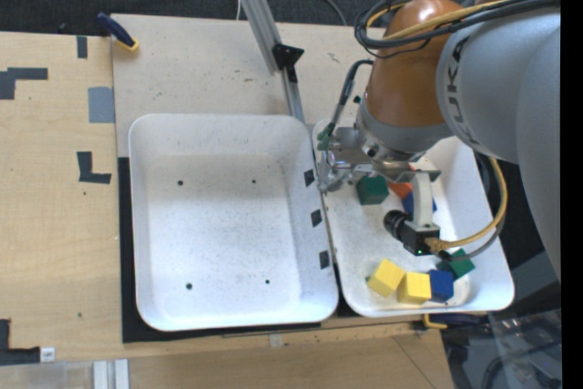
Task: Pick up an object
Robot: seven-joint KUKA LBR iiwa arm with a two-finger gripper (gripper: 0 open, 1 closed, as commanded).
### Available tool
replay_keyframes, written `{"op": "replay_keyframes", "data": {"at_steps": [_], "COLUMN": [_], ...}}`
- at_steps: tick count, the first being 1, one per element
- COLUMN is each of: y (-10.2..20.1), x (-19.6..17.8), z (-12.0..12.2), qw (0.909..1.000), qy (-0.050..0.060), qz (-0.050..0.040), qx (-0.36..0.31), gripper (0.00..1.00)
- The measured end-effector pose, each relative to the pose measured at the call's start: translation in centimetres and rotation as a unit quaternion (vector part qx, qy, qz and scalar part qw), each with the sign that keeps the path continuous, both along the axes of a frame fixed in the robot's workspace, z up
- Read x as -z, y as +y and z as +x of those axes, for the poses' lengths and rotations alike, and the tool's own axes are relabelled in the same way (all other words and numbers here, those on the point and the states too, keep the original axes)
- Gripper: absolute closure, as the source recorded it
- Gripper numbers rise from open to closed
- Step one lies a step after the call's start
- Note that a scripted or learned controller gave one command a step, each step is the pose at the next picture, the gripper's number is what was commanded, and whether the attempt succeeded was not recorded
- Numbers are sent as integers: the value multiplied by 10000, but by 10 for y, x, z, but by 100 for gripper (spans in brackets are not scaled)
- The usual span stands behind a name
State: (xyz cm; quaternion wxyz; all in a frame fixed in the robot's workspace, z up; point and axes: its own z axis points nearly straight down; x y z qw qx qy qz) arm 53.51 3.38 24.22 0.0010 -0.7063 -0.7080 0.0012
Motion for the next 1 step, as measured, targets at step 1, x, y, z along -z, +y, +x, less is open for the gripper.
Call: {"op": "replay_keyframes", "data": {"at_steps": [1], "y": [45], "x": [7], "z": [-13], "qw": [10000], "qy": [2], "qz": [4], "qx": [-17], "gripper": [100]}}
